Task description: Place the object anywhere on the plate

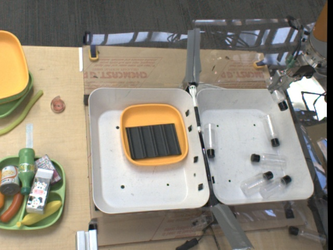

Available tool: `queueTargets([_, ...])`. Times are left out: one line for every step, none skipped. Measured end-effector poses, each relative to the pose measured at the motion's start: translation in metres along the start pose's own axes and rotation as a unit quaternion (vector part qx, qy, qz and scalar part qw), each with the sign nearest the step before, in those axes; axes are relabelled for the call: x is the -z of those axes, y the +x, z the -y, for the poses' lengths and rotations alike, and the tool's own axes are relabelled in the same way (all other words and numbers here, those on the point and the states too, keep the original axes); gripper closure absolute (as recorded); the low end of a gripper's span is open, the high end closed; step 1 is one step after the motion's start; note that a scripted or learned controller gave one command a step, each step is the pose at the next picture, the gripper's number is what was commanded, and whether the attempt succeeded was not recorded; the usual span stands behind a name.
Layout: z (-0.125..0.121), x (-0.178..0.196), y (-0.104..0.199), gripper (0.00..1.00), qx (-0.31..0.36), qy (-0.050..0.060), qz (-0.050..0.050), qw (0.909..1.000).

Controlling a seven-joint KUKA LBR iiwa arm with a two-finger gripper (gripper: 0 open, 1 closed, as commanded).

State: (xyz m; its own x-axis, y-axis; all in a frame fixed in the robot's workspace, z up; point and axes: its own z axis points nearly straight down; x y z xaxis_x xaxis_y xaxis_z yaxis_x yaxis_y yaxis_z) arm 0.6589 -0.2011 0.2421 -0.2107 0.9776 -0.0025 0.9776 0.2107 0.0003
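Observation:
An orange plate (154, 116) lies in the left bin (104, 191) and carries a dark ridged insert (154, 141). Several clear tubes with black caps lie in the right bin (234, 108): one by its left wall (209, 137), one near its right wall (270, 129), and three at the front right (268, 159). My gripper (277, 85) hangs over the right bin's back right corner, far from the plate. Just below it shows a slim pale piece with a black tip (282, 105); I cannot tell whether it is a held tube or part of the gripper.
Left of the bins, a green tray (57, 212) holds toy food and a green bottle (26, 165). Stacked orange and green dishes (10, 66) sit at the far left. A metal frame (239, 25) runs behind the right bin.

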Motion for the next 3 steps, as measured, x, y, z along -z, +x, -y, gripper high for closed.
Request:
queueTargets([0.003, 0.039, -0.014, 1.00, 0.109, -0.001, 0.000, 0.9941])
queueTargets([0.004, 0.162, -0.021, 1.00, 0.174, 0.000, -0.001, 0.9847])
queueTargets([0.004, 0.162, -0.021, 0.00, 0.175, 0.000, -0.001, 0.9846])
